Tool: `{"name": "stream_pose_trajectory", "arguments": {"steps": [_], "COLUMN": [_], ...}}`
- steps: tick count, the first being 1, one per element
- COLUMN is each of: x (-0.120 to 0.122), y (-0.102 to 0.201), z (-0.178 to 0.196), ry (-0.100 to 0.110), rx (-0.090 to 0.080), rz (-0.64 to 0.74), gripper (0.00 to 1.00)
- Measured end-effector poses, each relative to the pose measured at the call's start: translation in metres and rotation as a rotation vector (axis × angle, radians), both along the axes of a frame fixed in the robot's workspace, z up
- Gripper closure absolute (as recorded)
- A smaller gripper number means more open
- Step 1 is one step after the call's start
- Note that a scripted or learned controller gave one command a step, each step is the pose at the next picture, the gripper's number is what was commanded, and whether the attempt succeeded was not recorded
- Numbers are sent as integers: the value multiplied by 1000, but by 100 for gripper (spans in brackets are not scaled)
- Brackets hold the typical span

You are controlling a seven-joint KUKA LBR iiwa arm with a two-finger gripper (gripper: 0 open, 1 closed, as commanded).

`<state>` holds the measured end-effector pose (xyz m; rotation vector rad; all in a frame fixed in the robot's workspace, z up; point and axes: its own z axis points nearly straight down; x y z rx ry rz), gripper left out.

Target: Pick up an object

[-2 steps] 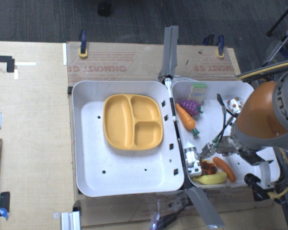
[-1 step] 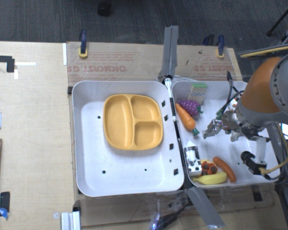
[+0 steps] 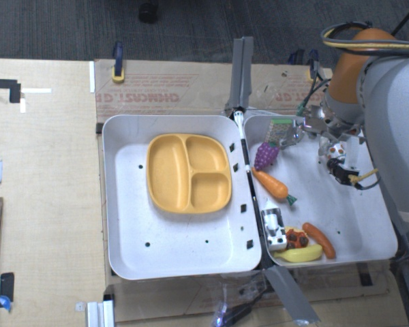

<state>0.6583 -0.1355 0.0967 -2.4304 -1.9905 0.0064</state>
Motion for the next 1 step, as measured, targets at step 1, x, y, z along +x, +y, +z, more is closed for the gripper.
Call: {"name": "stream_pose_trajectory", "arguments": {"steps": [1], "x": [0], "y": [0], "z": [0], "ry": [0], "rx": [0], "rz": [0], "gripper": [0]}}
